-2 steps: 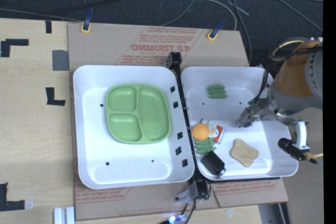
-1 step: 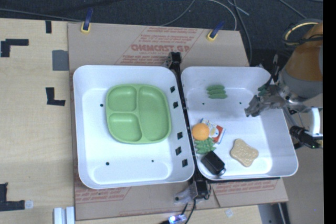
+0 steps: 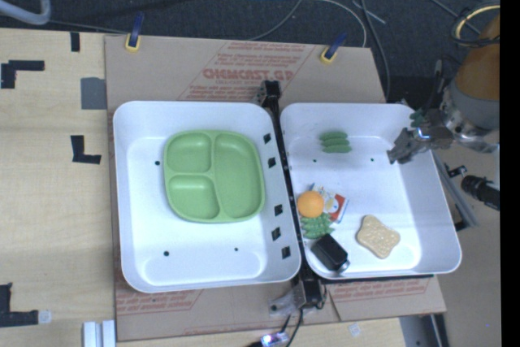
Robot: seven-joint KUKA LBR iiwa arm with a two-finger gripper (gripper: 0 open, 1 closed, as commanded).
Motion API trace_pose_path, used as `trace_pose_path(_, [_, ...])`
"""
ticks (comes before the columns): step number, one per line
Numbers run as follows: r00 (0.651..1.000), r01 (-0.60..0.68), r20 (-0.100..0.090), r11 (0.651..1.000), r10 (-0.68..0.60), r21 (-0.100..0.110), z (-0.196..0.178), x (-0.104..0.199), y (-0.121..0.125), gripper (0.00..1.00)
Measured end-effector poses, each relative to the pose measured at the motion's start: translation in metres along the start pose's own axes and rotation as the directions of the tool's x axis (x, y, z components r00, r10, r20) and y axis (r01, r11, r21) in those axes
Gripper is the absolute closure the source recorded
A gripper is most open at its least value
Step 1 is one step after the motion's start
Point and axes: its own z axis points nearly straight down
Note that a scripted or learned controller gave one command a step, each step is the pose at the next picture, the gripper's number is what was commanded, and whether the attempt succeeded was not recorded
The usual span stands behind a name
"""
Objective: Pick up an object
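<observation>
The right bin (image 3: 422, 199) holds a green pod-shaped toy (image 3: 334, 142) near its back, an orange ball (image 3: 309, 204) on a small red and white packet (image 3: 333, 206), a black block (image 3: 331, 252) at the front, and a tan cracker-like piece (image 3: 378, 236). My gripper (image 3: 404, 147) hangs over the bin's right rear corner, to the right of the green toy and apart from it. Its dark fingers point down-left with nothing seen between them.
The left bin (image 3: 138, 199) carries a green divided plate (image 3: 214, 175). A black clamp strip (image 3: 280, 175) runs between the two bins. Cables trail over the dark floor behind the bench, and cardboard lies under both bins.
</observation>
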Motion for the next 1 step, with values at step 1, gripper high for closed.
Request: trace_pose_path(1, [1.000, -0.001, -0.001, 1.000, 0.001, 0.004, -0.0206, 0.0003, 0.0007, 1.00])
